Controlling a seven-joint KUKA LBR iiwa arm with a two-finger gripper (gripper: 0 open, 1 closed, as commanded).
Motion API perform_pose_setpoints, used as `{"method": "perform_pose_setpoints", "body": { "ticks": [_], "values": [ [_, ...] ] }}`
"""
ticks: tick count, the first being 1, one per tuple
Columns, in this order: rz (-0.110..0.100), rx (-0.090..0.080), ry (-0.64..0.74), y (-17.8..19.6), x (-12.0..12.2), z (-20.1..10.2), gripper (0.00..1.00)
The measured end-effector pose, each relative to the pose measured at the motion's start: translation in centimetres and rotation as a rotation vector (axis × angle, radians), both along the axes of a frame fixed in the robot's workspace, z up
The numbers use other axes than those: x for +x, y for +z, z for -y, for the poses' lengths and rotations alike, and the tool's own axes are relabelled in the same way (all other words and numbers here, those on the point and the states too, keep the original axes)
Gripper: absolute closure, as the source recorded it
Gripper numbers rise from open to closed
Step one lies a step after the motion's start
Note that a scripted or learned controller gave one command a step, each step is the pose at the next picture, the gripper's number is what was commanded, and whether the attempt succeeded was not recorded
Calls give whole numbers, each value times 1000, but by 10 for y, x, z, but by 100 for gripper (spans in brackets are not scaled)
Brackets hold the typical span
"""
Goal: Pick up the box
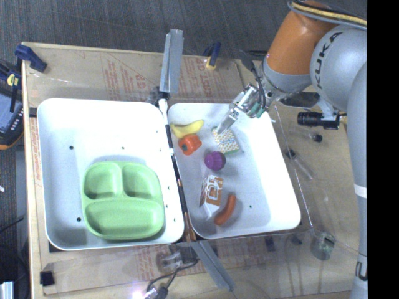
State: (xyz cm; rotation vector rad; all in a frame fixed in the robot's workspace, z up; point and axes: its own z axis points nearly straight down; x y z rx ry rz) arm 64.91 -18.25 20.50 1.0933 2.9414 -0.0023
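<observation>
The box (227,142) lies flat in the right bin (283,192), up and right of the purple ball (215,160). The gripper (224,126) reaches down at its upper left corner, probably to grasp there. Its fingers look closed, holding nothing. The box's long axis runs from upper left to lower right.

Left bin (56,167): a green tray (123,200) with three compartments lies in its near half. Right bin (280,185): a banana (187,128) lies at the far left corner, an orange-red item (190,144) just beside it on the near side; a purple ball (215,160) sits near the centre; a sausage (225,210) lies tilted near the front wall. Bench (93,73): blue clamps (30,56) stand at its far edge.
</observation>
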Motion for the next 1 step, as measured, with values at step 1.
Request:
{"method": "perform_pose_setpoints", "body": {
  "ticks": [1],
  "values": [
    [4, 1, -207, -109, 6, 26, 0]
  ]
}}
